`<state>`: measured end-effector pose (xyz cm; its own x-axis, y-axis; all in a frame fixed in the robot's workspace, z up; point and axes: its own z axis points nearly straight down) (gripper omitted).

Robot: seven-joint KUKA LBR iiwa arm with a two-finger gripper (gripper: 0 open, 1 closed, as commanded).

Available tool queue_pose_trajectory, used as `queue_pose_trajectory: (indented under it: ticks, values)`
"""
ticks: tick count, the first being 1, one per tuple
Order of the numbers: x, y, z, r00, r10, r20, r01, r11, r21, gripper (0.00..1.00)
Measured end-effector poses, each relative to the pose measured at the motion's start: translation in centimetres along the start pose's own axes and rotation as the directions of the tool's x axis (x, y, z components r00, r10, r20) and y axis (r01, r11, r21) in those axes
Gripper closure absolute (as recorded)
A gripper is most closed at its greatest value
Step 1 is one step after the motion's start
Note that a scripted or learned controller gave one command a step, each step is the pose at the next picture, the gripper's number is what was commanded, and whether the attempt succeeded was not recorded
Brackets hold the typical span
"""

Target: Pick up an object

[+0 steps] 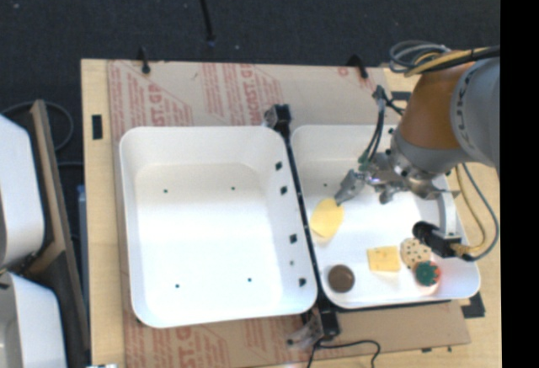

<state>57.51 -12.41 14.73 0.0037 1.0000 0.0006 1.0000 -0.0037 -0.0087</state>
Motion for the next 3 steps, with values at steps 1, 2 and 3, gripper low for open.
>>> queue_pose_trajectory:
  ticks: [1,2,3]
  values:
    - [4.2,-6.0,-5.5,1.000,-0.005,0.000,0.005,1.000,-0.012,0.00]
    - [1.9,-4.6,5.1,1.000,-0.001,0.000,0.001,1.000,-0.001,0.00]
    - [-9.9,-4.8,-6.8,1.000,0.005,0.007,-0.005,1.000,-0.018,0.00]
